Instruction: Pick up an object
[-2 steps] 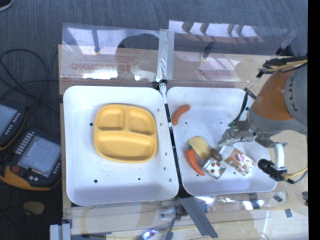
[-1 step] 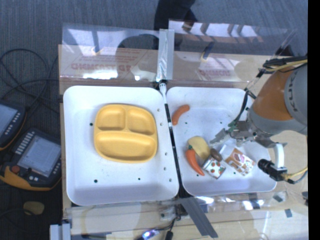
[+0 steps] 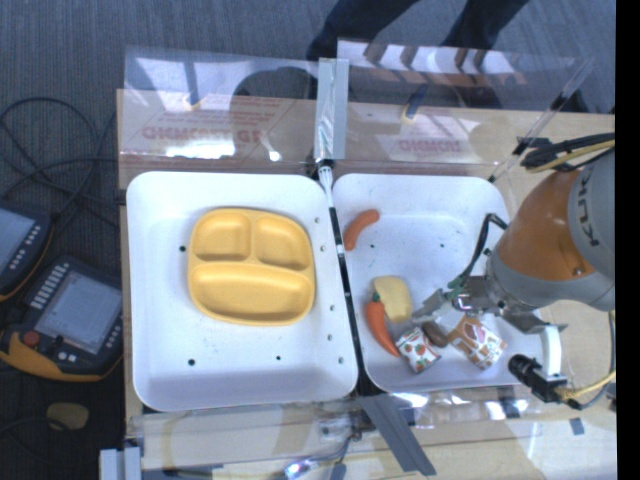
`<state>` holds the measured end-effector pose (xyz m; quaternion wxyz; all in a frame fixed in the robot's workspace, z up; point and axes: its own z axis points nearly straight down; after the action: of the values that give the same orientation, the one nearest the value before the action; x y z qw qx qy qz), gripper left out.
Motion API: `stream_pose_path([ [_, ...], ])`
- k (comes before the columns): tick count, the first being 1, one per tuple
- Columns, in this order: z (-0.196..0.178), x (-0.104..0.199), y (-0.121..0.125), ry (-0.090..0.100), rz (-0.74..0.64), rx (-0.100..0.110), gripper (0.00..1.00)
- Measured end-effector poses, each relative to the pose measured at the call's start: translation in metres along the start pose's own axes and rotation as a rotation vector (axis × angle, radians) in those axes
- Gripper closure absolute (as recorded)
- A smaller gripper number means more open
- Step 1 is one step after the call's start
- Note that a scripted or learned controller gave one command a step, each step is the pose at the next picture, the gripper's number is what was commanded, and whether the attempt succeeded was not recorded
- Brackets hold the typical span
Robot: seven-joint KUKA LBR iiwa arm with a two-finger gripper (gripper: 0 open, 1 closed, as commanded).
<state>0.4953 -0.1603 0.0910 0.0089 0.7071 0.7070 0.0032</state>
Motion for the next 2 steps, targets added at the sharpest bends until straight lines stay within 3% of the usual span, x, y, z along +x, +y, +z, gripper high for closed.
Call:
stream_pose_path([
  [1, 0.0, 0.038, -0.006, 0.0, 0.0, -0.001, 0.0],
  [2, 0.001, 0.025, -0.007, 0.007, -0.004, 0.004, 0.0],
])
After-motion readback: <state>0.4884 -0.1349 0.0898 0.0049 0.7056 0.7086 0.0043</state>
